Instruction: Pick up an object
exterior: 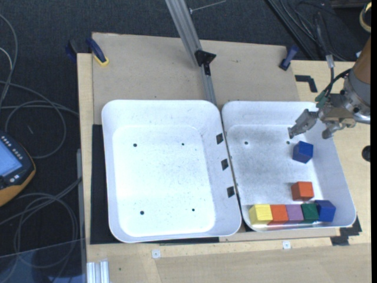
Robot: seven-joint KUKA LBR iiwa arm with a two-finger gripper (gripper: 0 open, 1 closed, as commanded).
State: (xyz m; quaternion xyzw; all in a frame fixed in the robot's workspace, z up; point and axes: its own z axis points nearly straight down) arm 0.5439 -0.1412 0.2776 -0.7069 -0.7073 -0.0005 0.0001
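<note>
Hovering with fingers spread and holding nothing, the hand sits above a small blue cube (matte, slightly tilted) lying near the far right edge of the right bin.

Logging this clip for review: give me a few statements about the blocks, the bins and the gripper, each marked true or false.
1. The gripper is open, above the right bin. True.
2. A blue block is clamped between its fingers. False: it lies on the bin floor, below the fingers.
3. An orange block lies apart from the row. True.
4. The row of blocks lies in the left bin. False: it lies along the right bin's near wall.
5. The row's leftmost block is yellow. True.
</note>
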